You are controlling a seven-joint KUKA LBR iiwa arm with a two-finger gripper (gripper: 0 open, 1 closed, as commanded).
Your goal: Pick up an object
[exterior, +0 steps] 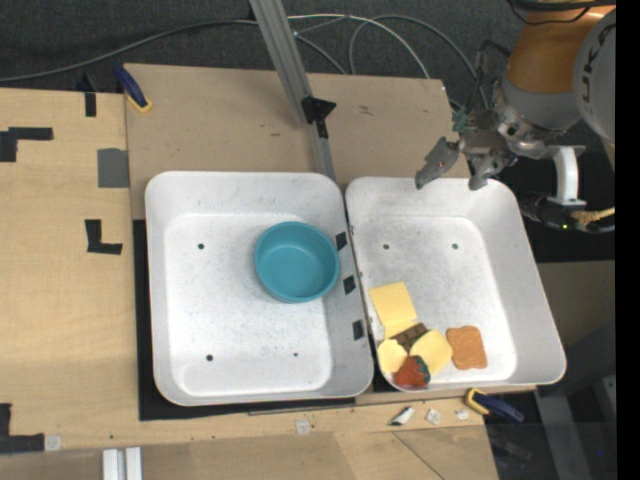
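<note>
In the camera view, two shallow white bins with rounded corners and a faintly speckled floor sit side by side on a pale wooden table (60, 298). The left bin (190, 358) carries a round teal bowl (295, 260) with a smooth, matte, plastic-looking surface; it stands upright near the bin's middle, toward its right wall. The right bin (500, 268) holds a small cluster at its near end: a flat, pale yellow square piece (392, 305) that looks like sponge or foam, a second yellow block (434, 349) just nearer and to the right, a dark brown piece (410, 334) wedged between them, a red rounded piece (410, 373) touching the near wall, and an orange-brown flat piece with a rough, crumbly texture (466, 348) just beside the cluster on its right.

The grey arm with its glossy orange band (555, 48) reaches in from the far right. Its gripper (458, 169) hangs above the far edge of the right bin, its two dark metal fingers (436, 163) spread wide apart with nothing between them, well apart from the cluster at the near end.

A slanted grey metal pole (290, 63) crosses the far side of the table, with black cables (400, 43) trailing behind. Black tape marks (100, 236) lie on the left of the table.
</note>
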